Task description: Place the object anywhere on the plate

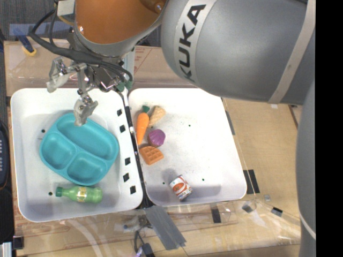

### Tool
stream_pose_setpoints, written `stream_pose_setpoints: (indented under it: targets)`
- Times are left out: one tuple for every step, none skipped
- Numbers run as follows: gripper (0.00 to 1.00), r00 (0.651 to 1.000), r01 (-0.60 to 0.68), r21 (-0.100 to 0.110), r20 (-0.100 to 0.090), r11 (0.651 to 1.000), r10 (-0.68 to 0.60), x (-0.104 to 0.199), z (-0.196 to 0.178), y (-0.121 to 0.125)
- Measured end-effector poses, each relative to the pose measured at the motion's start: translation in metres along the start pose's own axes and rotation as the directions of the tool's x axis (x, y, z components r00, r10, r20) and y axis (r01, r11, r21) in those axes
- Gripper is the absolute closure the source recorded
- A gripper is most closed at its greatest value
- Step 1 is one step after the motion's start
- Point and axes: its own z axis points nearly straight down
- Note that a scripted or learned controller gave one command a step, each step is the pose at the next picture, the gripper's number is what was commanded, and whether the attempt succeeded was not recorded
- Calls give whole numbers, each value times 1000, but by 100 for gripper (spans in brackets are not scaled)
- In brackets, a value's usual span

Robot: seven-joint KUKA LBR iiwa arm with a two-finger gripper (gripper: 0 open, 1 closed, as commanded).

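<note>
KUKA arm (pixel 236 36) comes in from the right, grey body filling the top of the view, orange band (pixel 115 9) above the wrist. Gripper (pixel 83 111) hangs over the left bin (pixel 27 197), tips down at the upper edge of the teal plate (pixel 80 149). Its state can't be told from this angle, and nothing is visibly held. The plate has 3 compartments, sits mid-left bin, tilted a bit; no object seen lying on it. Green bottle (pixel 79 195) lies on its side in the left bin, just below the plate near the front wall, apart from the gripper. Right bin (pixel 225 143) holds 5 items: orange carrot (pixel 141 127) lying roughly upright along the left wall, a tan cone-like piece (pixel 156 114) just beside the carrot top, a purple round item (pixel 156 138) right of the carrot, an orange waffle-like square (pixel 151 155) below it, and a small red-and-white can (pixel 180 187) near the front, well apart from the rest. Which item is the task object is not clear; all loose items are off the plate. Black clips (pixel 128 154) run along the divider between the 2 bins. Wooden bench (pixel 268 159) visible right of the bins.
</note>
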Motion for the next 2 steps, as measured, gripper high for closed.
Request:
stream_pose_setpoints:
  targets:
    - [100, 1000, 3, 1, 4, 1000, -3, -1, -11, 1]
    - [100, 985, 173, -4, -10, 985, -173, -13, 78, -7]
